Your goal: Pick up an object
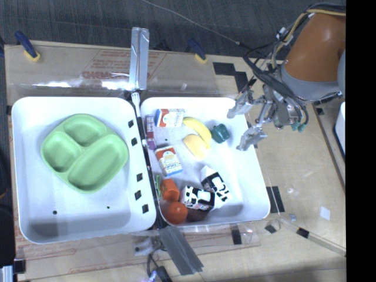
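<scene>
camera view
right bin (251,175): under and left of gripper, holds all the clutter
teal object (220,133): closest item, just left of fingers
banana (198,129), lemon (195,145): further left
cartons (169,118), (168,160): far left, by divider
cow toy (205,192), tomato (175,211): below-left, well apart
left bin: green divided plate (85,151)
gripper (248,122): above right bin's right rim, fingers apart, holding nothing, touching nothing

You see a pale green three-part plastic plate (85,151), yellow banana (198,130), teal round toy (221,133), black-and-white cow-patterned toy (207,194), red tomato-like ball (175,211), two shallow white bins (29,175).
</scene>
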### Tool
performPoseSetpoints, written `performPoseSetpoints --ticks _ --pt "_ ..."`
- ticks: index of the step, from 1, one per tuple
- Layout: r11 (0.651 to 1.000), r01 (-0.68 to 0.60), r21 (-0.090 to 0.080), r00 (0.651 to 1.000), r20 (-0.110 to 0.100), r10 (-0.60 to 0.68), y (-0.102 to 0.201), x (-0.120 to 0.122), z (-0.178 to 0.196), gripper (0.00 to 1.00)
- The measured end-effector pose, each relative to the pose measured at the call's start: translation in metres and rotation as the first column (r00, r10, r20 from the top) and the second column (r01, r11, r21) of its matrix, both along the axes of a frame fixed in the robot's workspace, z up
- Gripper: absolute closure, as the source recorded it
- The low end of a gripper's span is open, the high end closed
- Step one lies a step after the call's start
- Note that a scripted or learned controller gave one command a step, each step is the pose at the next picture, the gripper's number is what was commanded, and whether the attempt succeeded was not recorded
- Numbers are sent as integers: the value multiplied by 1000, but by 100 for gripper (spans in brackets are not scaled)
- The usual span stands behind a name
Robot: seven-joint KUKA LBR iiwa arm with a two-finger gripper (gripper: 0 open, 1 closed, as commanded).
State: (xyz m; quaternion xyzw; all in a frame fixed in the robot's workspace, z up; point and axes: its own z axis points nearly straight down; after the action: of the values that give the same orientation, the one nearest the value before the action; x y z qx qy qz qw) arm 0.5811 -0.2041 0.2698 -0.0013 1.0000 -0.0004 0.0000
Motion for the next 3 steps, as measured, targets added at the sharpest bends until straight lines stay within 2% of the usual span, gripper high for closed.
performPoseSetpoints --ticks 1,2,3 --pt "989 148 -3 989 20 -148 -7 42 -158 0" --pt "927 376 2 927 2 -376 75 30 -175 0" --pt "894 449 1 894 -2 -449 112 -34 -178 0"
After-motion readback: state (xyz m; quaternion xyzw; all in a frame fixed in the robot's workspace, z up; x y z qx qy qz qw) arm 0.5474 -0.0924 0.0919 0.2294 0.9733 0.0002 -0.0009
